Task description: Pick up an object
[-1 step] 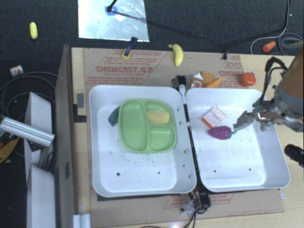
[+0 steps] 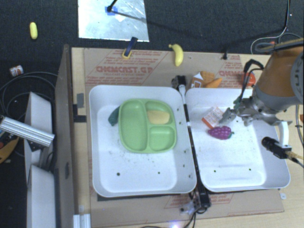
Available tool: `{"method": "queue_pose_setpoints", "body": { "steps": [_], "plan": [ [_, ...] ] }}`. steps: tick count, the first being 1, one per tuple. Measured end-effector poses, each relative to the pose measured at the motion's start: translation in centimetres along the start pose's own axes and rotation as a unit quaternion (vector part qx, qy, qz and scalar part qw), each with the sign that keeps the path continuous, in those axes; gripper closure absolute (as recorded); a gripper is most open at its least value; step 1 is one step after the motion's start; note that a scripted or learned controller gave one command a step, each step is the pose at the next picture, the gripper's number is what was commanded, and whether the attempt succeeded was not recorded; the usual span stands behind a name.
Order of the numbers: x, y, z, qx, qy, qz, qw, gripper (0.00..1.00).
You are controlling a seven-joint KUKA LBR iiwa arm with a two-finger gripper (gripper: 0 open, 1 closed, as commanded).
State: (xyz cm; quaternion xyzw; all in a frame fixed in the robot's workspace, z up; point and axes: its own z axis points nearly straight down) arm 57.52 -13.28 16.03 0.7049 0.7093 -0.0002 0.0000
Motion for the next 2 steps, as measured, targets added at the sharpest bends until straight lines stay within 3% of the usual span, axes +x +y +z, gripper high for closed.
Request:
{"method": "queue_pose_setpoints", "body": {
  "steps": [1, 2],
  "plan": [
    [1.0, 1.0, 8.0, 0.000, 0.000, 0.001, 1.0000, 0.00],
    [0.9, 1.1, 6.5, -0.002, 0.000, 0.001, 1.0000, 1.00]
  ]
}}
